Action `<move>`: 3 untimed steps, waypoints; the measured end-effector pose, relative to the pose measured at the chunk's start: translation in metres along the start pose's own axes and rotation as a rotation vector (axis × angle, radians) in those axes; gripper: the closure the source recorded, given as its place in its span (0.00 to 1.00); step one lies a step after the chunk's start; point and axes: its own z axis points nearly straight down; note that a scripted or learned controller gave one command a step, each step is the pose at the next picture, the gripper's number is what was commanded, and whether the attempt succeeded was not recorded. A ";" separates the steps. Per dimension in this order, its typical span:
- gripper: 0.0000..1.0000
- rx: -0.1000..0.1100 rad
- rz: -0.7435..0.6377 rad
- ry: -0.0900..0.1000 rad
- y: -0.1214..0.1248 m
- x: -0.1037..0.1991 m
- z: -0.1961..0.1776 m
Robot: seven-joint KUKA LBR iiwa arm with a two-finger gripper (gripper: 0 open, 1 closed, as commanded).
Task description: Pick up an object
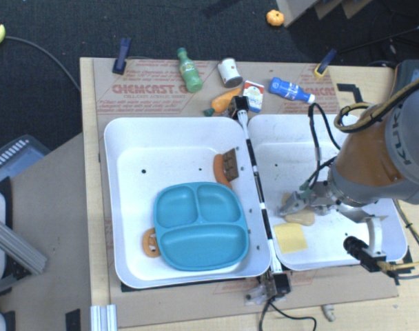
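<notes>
Nearest the camera's edge of the right bin (392, 243) lies a flat yellow cheese-like slice (291, 238), and just beyond it a pale beige lump (301, 218) sits touching or right under the tool (297, 203), whose opening I cannot tell from this slant. Likely the lump is the target, so the tool should settle squarely over its middle and lift straight up, clear of the slice. Farther off, the left bin (127, 157) holds a blue divided plate (198, 225).
</notes>
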 end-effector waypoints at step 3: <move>0.00 0.003 -0.001 0.001 0.015 0.010 0.000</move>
